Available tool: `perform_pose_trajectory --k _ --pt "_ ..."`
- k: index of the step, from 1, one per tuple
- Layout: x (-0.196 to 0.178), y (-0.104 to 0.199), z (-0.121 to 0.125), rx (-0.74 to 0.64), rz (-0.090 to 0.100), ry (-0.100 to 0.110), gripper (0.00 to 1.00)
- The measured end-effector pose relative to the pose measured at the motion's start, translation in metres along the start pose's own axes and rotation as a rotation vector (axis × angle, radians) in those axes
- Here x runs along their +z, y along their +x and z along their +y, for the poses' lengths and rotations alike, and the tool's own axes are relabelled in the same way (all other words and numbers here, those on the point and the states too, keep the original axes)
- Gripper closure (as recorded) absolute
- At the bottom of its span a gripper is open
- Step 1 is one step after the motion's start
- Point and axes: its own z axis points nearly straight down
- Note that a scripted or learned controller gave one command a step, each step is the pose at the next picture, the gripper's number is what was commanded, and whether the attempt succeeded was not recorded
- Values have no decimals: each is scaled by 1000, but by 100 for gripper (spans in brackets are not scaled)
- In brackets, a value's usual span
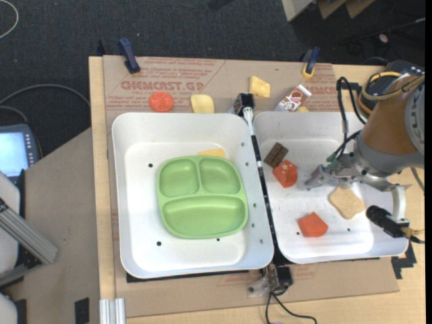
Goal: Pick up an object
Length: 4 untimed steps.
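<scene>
Two shallow white plastic bins sit side by side on a brown cardboard sheet (202, 79) printed with red lettering, which covers the bench; dark carpet lies beyond it. At the far left, off the bench, a lit screen (13, 155) shows at the edge of the view. A blue clamp (128, 54) grips the sheet's far edge on the left and a second blue clamp (310, 59) grips it further right.

On the cardboard behind the bins lie, from left to right, a round orange-red disc (160, 101), a pale yellow block (202, 103), a yellow wedge (259, 86) and a small red and white packet (294, 98).

The left bin (128, 181) holds a light green plastic divided plate (201, 198) with three compartments, and a yellow flat piece (212, 153) shows just behind the plate's far rim.

The right bin (297, 245) holds a brown rectangular block (276, 154) near its left wall, a red-orange block (285, 173) just beside it toward the near side, an orange-red wedge (312, 225) nearer the front, and a tan bread-like slice (346, 202) to the right.

The grey arm with an orange band (388, 123) reaches in from the right over the right bin. Its gripper (322, 175) points left, low above the bin floor, between the red-orange block and the tan slice and near both. Whether its fingers are spread or pressed together cannot be told, and nothing is seen between them.
</scene>
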Motion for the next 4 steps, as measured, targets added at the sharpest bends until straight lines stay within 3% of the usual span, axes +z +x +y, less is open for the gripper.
perform_pose_trajectory --k 1,2,3,4 --pt "2 -37 -8 0 2 -1 0" --pt "3 -60 -48 -5 15 6 0" --pt "-5 -60 -48 -5 10 8 100" --pt "-68 -12 -39 -6 5 5 100"
